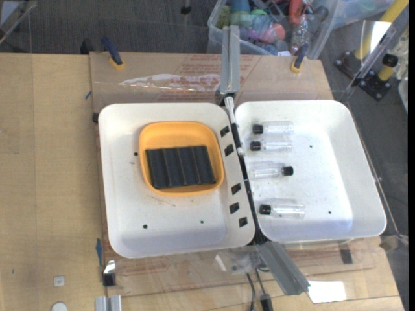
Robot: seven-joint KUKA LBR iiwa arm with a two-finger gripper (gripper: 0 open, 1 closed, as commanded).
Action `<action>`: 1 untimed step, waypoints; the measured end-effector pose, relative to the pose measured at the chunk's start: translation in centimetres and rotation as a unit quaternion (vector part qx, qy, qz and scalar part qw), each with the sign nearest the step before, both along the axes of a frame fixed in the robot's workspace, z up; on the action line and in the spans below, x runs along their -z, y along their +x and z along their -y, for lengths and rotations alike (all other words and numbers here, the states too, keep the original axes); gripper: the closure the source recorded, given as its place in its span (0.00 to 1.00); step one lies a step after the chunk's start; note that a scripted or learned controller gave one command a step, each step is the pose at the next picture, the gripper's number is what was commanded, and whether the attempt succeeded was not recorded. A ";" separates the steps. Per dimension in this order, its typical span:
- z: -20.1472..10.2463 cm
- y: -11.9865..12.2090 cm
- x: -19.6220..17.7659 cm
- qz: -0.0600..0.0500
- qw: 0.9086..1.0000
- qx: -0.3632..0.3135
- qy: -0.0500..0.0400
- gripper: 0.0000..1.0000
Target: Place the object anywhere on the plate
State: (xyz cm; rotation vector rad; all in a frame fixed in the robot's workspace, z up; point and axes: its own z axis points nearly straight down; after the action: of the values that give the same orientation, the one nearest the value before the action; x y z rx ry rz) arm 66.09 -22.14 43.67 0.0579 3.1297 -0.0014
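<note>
while the two white bins are sitting side by side on the bench, the left bin (123, 225) is carrying an orange plate (180, 133) with a dark ribbed block (180, 166) lying flat across it. over in the right bin (337, 206), four clear vials with black caps are lying on their sides, spaced apart in a loose column near the divider: the far vial (273, 129), the second vial (272, 146) just nearer, the third vial (272, 171) with its cap pointing right, and the near vial (283, 209). none of them is touching the plate. as for the gripper, i cannot tell how its fingers are standing. beyond the bench, a clear tub of colourful items (279, 11) is sitting on the floor.
</note>
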 end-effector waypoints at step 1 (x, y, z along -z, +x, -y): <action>-0.1 0.3 0.0 0.000 0.999 -0.054 -0.001 1.00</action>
State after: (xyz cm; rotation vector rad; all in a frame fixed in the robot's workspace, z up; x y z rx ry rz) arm 66.39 -22.03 43.68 -0.1120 3.1280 -0.0027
